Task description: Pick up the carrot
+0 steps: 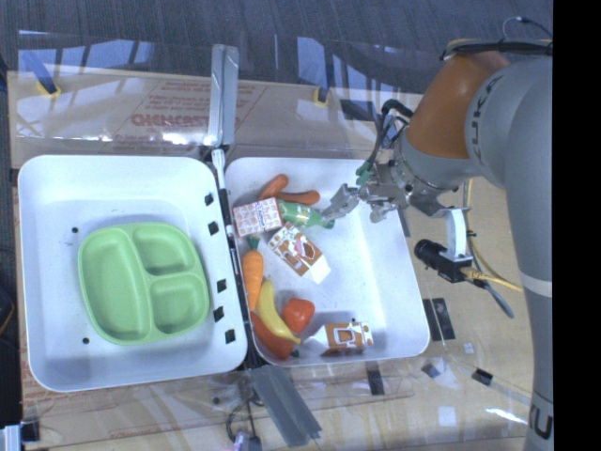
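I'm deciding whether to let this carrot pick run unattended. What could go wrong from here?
The carrot lies against the right bin's left wall, with a banana touching its lower end, so the fingers may catch the wall or the banana. The gripper sits farther right, near a green item and cartons, which it might bump on approach.

Crowded left of the two-finger gripper by a green bottle and printed cartons; open white bin floor below it.
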{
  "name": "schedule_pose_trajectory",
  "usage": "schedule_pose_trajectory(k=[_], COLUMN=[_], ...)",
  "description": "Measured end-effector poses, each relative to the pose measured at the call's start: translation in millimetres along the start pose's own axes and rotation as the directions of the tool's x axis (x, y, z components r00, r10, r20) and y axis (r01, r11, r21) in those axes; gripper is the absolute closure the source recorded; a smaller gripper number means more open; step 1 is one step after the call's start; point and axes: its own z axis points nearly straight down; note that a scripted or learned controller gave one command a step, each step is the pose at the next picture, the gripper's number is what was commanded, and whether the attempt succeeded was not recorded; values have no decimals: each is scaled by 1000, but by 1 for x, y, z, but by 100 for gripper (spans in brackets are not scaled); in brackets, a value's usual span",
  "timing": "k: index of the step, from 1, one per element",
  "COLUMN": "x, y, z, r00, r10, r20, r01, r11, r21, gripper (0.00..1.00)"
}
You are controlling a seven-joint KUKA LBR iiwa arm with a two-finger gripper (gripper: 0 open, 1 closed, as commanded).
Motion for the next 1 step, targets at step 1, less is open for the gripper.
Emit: schedule_pose_trajectory(k=[1], x=[81], y=[3], z=[-128], r00=[981], r10=[-192], r20=[2], r01=[192], r11=[981], r21=[-4], gripper=[0])
